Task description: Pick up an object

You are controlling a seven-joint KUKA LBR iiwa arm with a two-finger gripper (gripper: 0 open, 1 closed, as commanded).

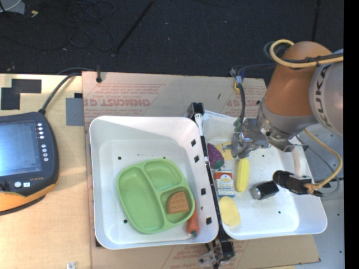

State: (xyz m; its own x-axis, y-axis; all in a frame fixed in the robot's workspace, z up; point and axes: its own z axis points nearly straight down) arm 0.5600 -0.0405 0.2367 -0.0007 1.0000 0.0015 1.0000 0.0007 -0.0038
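Observation:
My gripper (243,147) hangs low in the right bin (303,220), just above the far end of a yellow corn cob (242,175). The cob lies lengthwise on the bin floor. Left of it a purple eggplant (215,154) leans against the bin's left wall. A small red and white carton (225,182) sits by the cob's near end, with a pale yellow lemon-shaped piece (229,211) in front of it. To the right of the cob lies a dark can (263,190) on its side.
The left bin (106,150) holds a green divided plate (147,192) with a brown waffle (178,202) in one compartment, and an orange carrot (193,226) by the plate's near edge. A tablet (25,153) rests on the bench at left. Cables trail off the arm at right.

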